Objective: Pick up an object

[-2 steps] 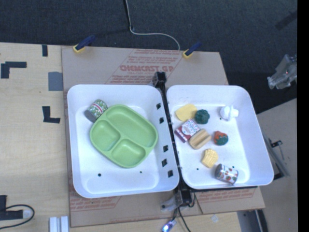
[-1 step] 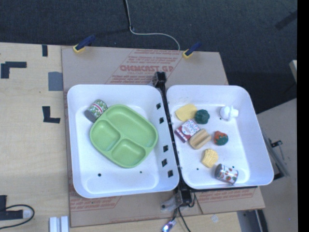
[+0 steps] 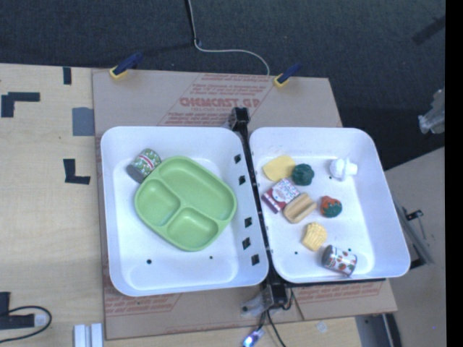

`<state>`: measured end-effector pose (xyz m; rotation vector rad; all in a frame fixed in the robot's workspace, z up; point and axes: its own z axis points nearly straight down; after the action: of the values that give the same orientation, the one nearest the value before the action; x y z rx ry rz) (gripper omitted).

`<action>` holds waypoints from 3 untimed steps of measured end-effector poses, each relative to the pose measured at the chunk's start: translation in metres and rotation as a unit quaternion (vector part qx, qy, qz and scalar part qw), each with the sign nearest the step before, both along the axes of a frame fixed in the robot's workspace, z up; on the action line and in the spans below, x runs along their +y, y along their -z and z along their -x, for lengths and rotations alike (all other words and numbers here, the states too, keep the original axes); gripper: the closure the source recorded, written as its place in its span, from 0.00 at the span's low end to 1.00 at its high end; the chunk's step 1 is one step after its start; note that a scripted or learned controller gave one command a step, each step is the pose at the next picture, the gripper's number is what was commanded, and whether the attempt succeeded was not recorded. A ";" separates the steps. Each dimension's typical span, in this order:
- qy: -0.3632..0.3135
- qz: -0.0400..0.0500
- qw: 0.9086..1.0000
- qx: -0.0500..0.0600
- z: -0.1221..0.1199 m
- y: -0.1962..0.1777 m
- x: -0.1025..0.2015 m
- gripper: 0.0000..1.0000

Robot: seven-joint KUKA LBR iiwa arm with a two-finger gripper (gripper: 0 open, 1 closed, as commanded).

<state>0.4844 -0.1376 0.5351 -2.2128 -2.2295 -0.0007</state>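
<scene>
Where the right bin point(image 3: 381, 166) curves at its front rim, a can point(image 3: 338, 259) lies just beside.

A blurred pale shape point(image 3: 432, 116) sits at the right edge; the green tray point(image 3: 185, 202) hides part of a small can point(image 3: 144, 164).

Dark grey carpet point(image 3: 304, 20) up top, light wood bench point(image 3: 43, 215) with black tape marks point(image 3: 22, 101) — brown cardboard sheet point(image 3: 217, 100) clamped down, white cable point(image 3: 217, 48) trailing across.

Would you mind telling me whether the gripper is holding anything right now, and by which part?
That cannot be told from this view; the small items lie loose in the right bin.
</scene>
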 end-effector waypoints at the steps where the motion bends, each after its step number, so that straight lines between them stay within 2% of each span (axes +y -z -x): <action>1: 0.002 0.000 1.000 0.000 0.000 0.000 0.032 1.00; 2: 0.009 0.003 1.000 0.000 0.002 0.001 -0.090 1.00; 3: 0.003 0.001 1.000 0.000 0.000 0.000 -0.062 1.00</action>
<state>0.4840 -0.2000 0.5350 -2.2202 -2.2235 0.0011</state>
